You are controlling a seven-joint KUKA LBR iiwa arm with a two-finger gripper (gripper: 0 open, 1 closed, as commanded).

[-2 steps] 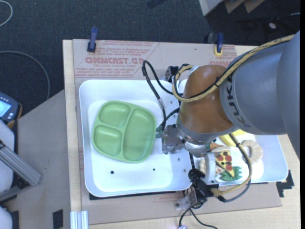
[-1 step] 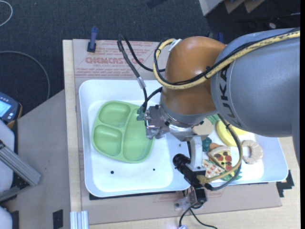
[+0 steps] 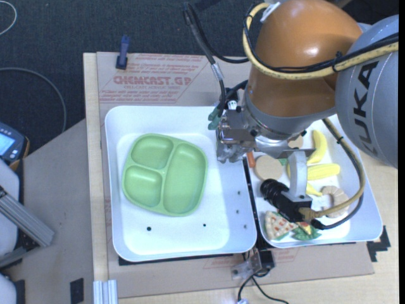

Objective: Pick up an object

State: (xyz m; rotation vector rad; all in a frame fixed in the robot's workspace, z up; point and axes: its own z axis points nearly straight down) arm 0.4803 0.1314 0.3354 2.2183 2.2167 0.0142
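In the right bin (image 3: 364,223), toy foods crowd together: a pizza slice (image 3: 278,225) at its near left corner, a banana (image 3: 321,145) and a yellow piece (image 3: 316,170) toward the far side. The gripper (image 3: 233,145) hangs over the wall between the bins; I cannot tell its fingers' state. A green divided plate (image 3: 166,174) sits in the left bin (image 3: 120,233) on the table (image 3: 95,138).
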